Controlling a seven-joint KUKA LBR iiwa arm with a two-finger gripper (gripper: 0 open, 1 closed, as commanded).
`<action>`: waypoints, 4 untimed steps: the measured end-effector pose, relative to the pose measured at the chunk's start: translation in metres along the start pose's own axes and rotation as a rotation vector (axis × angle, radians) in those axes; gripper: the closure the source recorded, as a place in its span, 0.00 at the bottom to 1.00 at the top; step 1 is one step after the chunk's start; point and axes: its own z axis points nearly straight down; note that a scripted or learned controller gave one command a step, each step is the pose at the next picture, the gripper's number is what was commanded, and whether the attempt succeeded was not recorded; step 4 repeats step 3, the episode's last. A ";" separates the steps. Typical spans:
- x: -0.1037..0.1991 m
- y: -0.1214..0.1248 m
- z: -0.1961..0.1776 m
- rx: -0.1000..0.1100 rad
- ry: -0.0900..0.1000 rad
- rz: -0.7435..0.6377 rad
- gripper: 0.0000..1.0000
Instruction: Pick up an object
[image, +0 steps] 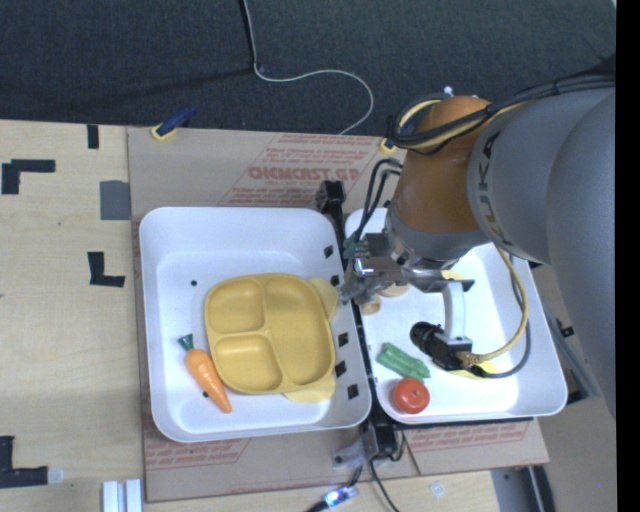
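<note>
The left bin (160, 300) holds a carrot (207, 378) beside a yellow divided plate (268, 332). The gripper (362, 287) hangs over the divider; its grip cannot be told. The right bin (535, 385) holds a green vegetable (403, 361) and a tomato (410, 396).

Thick grey robot arm (560, 180) with smooth rounded casing, broad orange band (435, 170) above the wrist, silver metal wrist block (385, 265), black fittings lower down, yellow and black cables (495, 355) looping alongside
</note>
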 end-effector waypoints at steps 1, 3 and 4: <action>0.003 -0.004 -0.020 -0.003 0.000 0.003 1.00; 0.002 -0.013 -0.007 -0.001 -0.002 0.004 1.00; 0.002 -0.013 -0.007 -0.001 -0.002 0.004 1.00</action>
